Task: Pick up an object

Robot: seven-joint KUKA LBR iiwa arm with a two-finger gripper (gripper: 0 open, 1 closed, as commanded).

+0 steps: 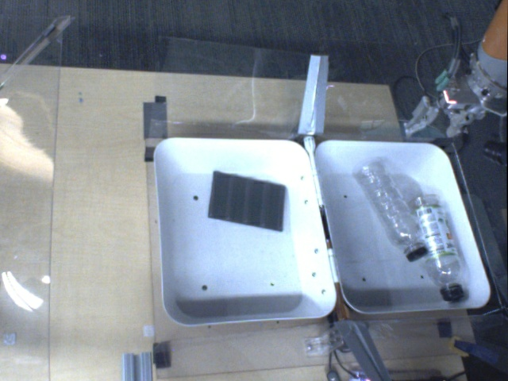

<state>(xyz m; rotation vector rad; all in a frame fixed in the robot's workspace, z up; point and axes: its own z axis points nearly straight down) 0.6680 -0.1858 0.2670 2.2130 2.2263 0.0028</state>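
Observation:
Two clear plastic bottles lie in the right bin (pixel 349 288). One crumpled, unlabelled bottle (pixel 385 198) runs diagonally, its black cap toward the front. Beside it on the right lies a bottle with a white and green label (pixel 435 230), its black cap near the bin's front right corner. A dark grey ribbed rectangular pad (pixel 247 201) lies flat in the left bin (pixel 171 276). My gripper (pixel 441 120) hangs beyond the far right corner of the right bin, high above the bench, open with nothing between its fingers.
A grey metal post (pixel 313 94) stands behind the seam between the bins. Cables (pixel 432 62) trail near the arm at the top right. A transparent panel (pixel 32 173) covers the bench's left side. Small brackets (pixel 155 117) sit at the bin corners.

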